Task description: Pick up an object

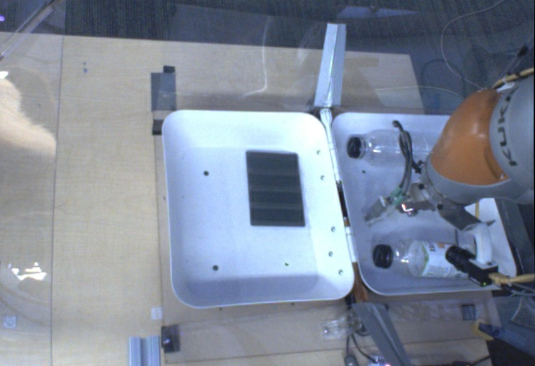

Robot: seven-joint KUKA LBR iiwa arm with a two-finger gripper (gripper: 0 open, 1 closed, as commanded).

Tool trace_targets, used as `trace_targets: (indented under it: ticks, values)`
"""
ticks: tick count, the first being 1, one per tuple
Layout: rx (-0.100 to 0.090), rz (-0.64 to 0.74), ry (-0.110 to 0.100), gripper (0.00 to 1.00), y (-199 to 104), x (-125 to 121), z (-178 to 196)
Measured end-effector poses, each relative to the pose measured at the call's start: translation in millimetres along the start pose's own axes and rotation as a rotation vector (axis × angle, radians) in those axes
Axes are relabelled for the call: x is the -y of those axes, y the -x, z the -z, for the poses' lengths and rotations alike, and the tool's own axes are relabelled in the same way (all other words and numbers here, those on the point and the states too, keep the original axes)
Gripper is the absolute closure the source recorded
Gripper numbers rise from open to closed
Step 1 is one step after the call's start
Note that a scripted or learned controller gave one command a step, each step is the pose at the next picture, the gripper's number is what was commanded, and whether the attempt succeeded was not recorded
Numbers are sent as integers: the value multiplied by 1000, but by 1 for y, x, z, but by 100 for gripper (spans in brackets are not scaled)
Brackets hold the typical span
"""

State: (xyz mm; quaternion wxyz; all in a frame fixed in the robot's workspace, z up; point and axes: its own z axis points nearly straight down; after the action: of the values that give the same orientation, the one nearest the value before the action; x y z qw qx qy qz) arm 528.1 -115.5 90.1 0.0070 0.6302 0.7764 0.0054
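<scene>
My gripper (391, 205) hangs over the middle of the right bin (359, 189), below the arm's orange band (468, 147). A clear plastic bottle with a black cap (376, 144) lies along the bin's far side, just above the gripper in the view. A second clear bottle with a black cap and a label (418, 259) lies along the near side, just below the gripper. The gripper sits between the two bottles, and I cannot tell if it touches either. A flat black ridged block (275, 188) lies in the middle of the left bin (192, 214).
A metal divider post (329, 72) stands behind the seam between the bins. A black cable (405, 154) loops from the wrist over the far bottle. Clamps and brackets (165, 88) sit on the wooden bench around the bins.
</scene>
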Motion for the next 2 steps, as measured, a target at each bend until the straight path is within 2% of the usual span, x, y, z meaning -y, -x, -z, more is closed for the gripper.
trace_targets:
  ticks: [1,2]
  values:
    - [3,104,3,0,-8,20,1]
    - [-1,-164,-10,0,-2,-22,0]
